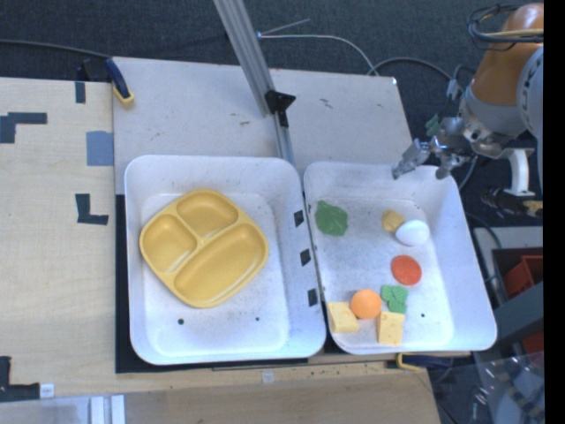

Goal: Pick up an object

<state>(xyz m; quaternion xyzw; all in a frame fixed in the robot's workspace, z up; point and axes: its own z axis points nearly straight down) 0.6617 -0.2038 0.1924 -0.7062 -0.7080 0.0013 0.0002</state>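
Observation:
The right bin (441,321) holds several toy foods. A green leafy piece (332,218) lies at its upper left. A white egg (412,232) sits beside a small yellow piece (392,221). Below them are a red-orange disc (406,269), an orange ball (365,304), a small green piece (395,297) and two yellow cheese blocks (343,317) (390,328). My gripper (425,162) hangs over the bin's upper right rim, open, with nothing between its fingers.
The left bin (150,325) holds a yellow divided plate (204,246). A slanted metal pole (250,51) crosses the bench behind the bins. Cables run along the back right.

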